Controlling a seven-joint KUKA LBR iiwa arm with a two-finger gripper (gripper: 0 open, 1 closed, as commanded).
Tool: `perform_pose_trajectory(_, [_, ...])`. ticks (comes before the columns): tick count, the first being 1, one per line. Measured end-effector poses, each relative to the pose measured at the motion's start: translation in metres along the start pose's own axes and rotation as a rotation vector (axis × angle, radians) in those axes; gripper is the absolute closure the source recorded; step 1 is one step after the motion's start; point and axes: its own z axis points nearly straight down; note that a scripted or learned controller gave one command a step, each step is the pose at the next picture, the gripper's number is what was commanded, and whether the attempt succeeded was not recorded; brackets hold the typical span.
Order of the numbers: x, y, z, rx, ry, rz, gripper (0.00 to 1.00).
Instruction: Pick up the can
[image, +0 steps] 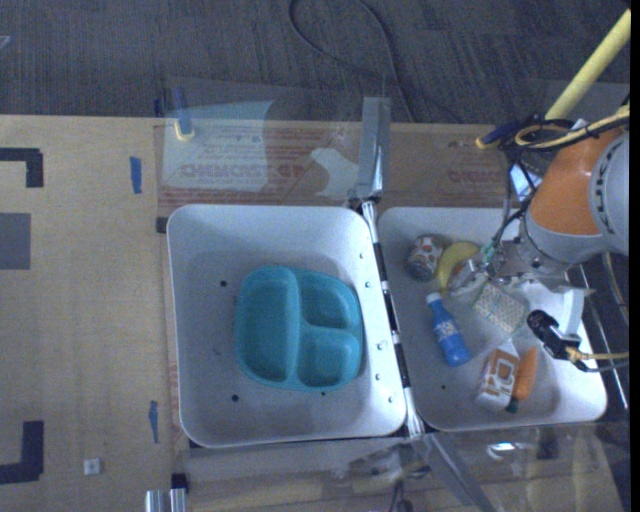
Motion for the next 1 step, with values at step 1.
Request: perform_pose_trajectory(1, [-0.0246,-0.0581,0.0002,0.003,0.0,0.049,0.0])
